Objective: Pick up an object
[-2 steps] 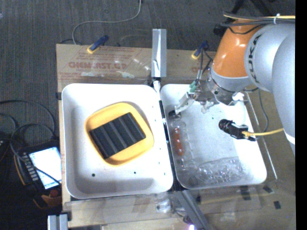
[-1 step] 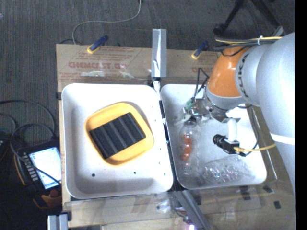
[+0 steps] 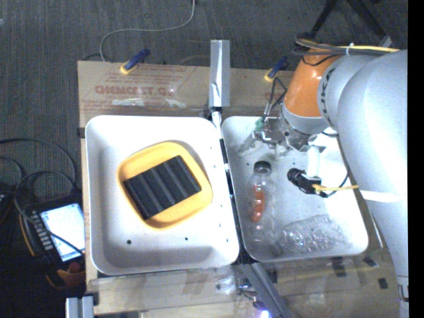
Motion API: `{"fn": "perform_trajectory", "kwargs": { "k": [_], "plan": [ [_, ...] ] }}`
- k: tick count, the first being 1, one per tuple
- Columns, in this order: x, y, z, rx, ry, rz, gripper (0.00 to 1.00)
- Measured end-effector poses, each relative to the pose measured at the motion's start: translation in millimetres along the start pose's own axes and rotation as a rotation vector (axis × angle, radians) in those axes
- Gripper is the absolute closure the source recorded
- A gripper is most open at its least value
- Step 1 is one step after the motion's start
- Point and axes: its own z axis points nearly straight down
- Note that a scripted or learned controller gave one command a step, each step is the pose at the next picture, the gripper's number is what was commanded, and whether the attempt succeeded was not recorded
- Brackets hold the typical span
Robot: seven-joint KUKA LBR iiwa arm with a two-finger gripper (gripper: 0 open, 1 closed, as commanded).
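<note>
Camera view: clear plastic bottle [image 3: 258,201] in right bin [image 3: 344,244].
Item: transparent bottle, orange contents, dark cap. Lies flat just below the gripper [image 3: 270,136], apart from it; long axis runs up-down, cap end toward the gripper. Gripper state: cannot tell. Crumpled clear plastic [image 3: 308,234] lies farther below-right.
</note>
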Motion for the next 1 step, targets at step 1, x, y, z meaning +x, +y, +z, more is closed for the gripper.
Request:
{"fn": "perform_trajectory", "kwargs": {
  "k": [1],
  "plan": [
    [-25.9, -47.0, -1.2, -0.005, -0.003, -0.222, 0.00]
  ]
}}
